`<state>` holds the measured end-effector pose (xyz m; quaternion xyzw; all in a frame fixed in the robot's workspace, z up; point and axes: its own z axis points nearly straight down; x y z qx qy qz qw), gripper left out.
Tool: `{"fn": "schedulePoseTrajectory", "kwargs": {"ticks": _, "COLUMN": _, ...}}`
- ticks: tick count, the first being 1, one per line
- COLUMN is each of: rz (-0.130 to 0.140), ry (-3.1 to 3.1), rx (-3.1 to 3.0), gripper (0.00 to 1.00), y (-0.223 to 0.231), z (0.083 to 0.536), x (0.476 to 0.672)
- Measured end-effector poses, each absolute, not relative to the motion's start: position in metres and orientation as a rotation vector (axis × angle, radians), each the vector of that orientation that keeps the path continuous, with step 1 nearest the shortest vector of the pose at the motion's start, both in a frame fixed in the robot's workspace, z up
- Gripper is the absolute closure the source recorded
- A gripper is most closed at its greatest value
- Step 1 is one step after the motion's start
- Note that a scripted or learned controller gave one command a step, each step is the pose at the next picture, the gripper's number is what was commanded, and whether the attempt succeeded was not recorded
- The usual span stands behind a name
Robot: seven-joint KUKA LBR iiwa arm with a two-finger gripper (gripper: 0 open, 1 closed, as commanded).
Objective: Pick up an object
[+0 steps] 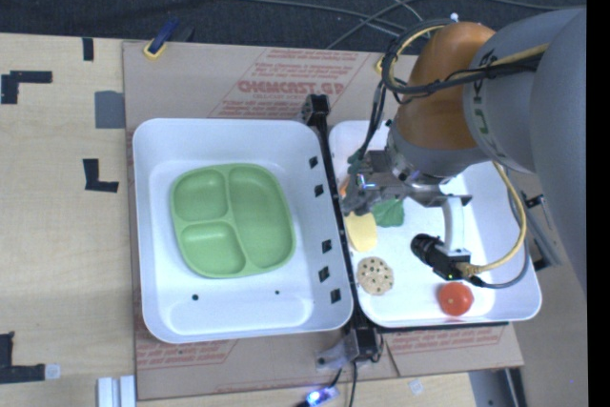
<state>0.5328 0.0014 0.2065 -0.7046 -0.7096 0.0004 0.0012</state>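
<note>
In the right bin (505, 305) lie a pale yellow block (361, 231), a green piece (389, 213), a round speckled cookie (376, 275) and a red tomato-like ball (457, 298). My gripper (366, 192) hangs low over the bin's left side, right above the yellow block and the green piece. The grey arm with its orange band (448, 86) covers the bin's far half. The green piece sits partly under the gripper.
The left bin (152, 148) holds a green divided plate (232, 219). A black divider with clips (329, 205) runs between the bins. A black cable fitting (438, 254) hangs beside the arm over the right bin. Cables trail over the dark floor behind.
</note>
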Motion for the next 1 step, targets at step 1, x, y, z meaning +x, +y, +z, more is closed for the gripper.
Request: {"fn": "schedulePoseTrajectory", "kwargs": {"ticks": 1, "rz": 0.001, "ry": -2.228, "rx": -2.212, "gripper": 1.0, "y": 0.0558, "z": 0.2033, "x": 0.5406}}
